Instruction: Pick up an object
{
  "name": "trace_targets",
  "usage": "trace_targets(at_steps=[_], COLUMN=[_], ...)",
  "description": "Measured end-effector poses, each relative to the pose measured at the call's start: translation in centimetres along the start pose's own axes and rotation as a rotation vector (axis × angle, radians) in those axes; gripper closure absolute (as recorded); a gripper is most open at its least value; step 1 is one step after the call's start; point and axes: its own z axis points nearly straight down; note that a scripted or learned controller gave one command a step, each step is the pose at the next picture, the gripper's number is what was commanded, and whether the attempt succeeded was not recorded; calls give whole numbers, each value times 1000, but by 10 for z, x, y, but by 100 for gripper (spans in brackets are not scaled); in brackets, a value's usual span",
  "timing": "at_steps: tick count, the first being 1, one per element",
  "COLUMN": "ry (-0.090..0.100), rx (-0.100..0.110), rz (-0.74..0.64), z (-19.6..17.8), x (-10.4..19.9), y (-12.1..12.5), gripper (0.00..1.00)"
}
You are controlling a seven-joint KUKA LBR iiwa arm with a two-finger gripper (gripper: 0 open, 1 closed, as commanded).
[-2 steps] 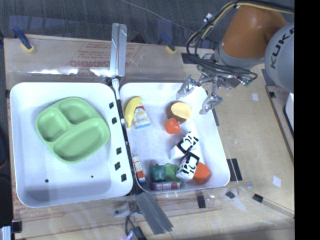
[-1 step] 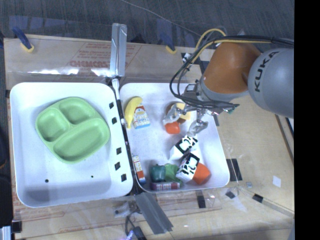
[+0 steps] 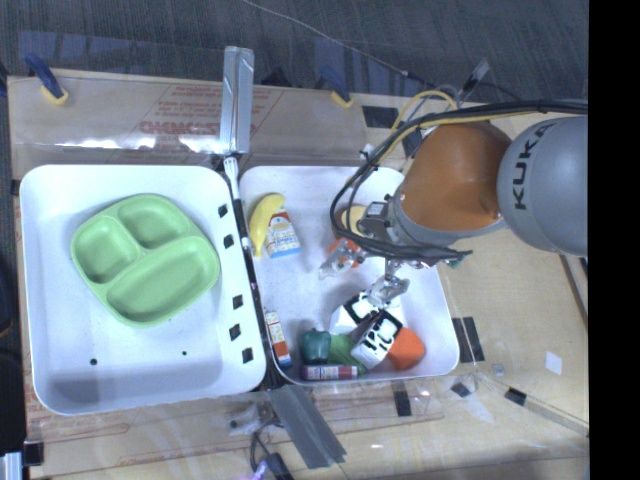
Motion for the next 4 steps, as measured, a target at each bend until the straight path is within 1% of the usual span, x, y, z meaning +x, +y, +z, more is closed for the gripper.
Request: trace_targets(at_steps=[1, 2, 3, 4], ry=[2, 5, 13, 14], rx=[0, -34, -40, -38], rz=[-104, -68, 56, 224], z=[0, 16, 18, 5], x=[-29, -80, -30, -83], y=[38, 21, 34, 2], gripper=[0, 0, 0, 0])
